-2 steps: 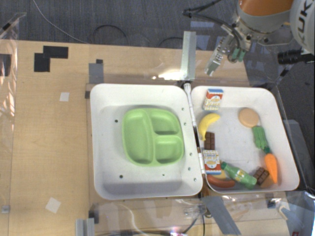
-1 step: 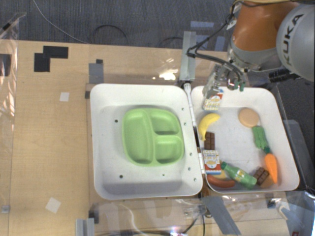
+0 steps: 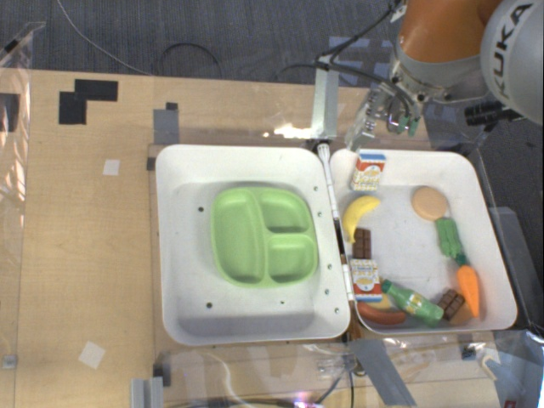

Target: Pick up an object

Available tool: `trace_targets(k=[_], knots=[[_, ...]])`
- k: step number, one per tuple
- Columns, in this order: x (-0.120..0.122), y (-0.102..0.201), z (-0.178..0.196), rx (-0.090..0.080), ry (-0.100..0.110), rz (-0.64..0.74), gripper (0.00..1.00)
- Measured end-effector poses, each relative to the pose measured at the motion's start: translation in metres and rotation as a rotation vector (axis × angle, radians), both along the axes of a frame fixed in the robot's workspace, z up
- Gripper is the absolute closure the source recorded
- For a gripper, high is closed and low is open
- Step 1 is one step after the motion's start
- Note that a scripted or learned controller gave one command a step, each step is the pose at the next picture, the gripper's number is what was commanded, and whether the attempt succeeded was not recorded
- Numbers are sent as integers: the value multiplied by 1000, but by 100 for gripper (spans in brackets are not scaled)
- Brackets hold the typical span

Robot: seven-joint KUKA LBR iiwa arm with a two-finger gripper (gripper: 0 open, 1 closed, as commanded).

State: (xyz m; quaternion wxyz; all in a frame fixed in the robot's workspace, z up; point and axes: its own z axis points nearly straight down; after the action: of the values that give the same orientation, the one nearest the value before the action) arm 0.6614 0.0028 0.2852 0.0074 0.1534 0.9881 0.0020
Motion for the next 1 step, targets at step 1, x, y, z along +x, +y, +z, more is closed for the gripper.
trace_targets(k=[1], knots=[[-38, -48, -15, -4, 6, 178, 100]])
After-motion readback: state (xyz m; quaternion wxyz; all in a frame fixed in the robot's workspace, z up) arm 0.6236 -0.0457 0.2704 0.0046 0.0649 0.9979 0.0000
